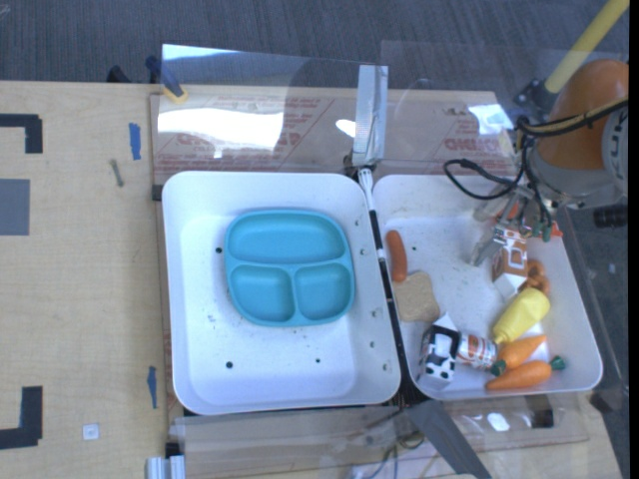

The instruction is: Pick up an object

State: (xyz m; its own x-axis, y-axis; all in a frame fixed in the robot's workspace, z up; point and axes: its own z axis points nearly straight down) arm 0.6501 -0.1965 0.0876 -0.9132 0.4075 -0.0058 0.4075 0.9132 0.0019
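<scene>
Probably the hot dog (397, 254) by the right bin's (589, 367) left wall — light, firm, slick-skinned — wants a mid-length pinch, though whether the gripper (509, 239) is spread I cannot tell.

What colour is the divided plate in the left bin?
Light blue; the divided plate shows clearly in the camera view, in the left bin.

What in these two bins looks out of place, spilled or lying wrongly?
Nothing looks spilled or broken. The blue divided plate sits flat in the left bin. In the right bin, the cow-patterned carton lies on its side, crowded with the carrots and the yellow piece in the near corner.
</scene>
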